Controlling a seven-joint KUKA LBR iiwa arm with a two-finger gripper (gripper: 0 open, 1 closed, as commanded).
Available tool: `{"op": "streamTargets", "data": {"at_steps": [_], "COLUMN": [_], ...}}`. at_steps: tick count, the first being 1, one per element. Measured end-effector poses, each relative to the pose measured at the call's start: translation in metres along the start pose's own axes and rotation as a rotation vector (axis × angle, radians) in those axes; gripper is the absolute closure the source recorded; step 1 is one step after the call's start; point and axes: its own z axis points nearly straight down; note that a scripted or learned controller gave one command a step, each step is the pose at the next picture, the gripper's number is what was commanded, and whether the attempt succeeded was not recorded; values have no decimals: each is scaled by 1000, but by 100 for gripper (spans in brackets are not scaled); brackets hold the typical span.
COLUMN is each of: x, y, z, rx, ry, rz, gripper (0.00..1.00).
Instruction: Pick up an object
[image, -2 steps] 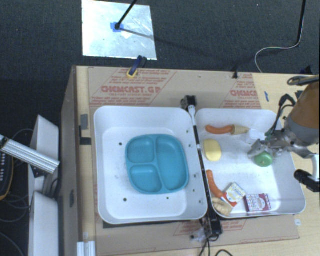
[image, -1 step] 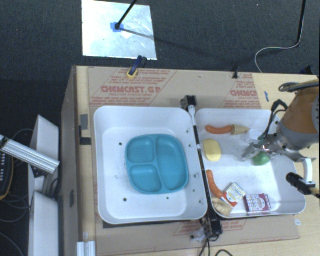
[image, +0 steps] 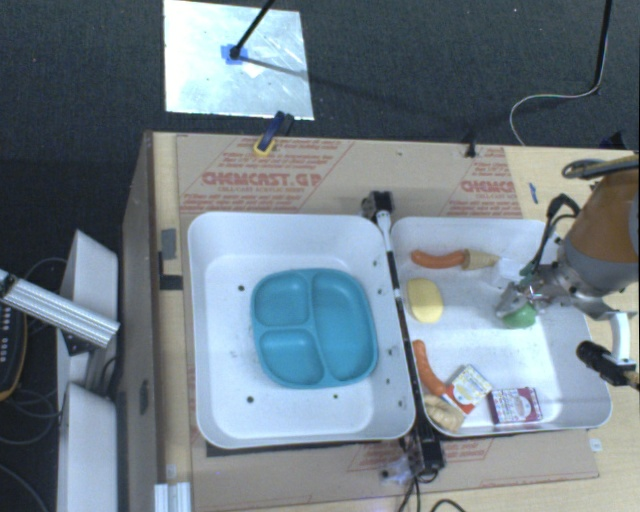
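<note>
My gripper (image: 517, 300) reaches into the right bin (image: 570, 345) from the right, low over a small green object (image: 519, 317) that sits just under its tip. The right bin also holds an orange sausage-like piece (image: 438, 259) near the back, a yellow lemon-shaped object (image: 426, 300), an orange carrot-like piece (image: 430, 368), a small snack packet (image: 467, 387) and a red and white box (image: 515, 405) at the front. A blue divided plate (image: 312, 327) lies in the left bin (image: 225, 300).
The arm's grey and orange body (image: 603, 235) hangs over the right bin's far right side. A metal divider bar (image: 397, 300) runs between the two bins. Cardboard (image: 300, 175) lines the bench behind the bins.
</note>
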Motion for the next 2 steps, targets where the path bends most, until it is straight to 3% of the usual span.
{"op": "streamTargets", "data": {"at_steps": [1,2], "x": [64,152], "y": [-1,-22], "z": [-144,-141], "rx": [-2,3], "ry": [1,2], "rz": [-2,-1], "gripper": [100,100]}}
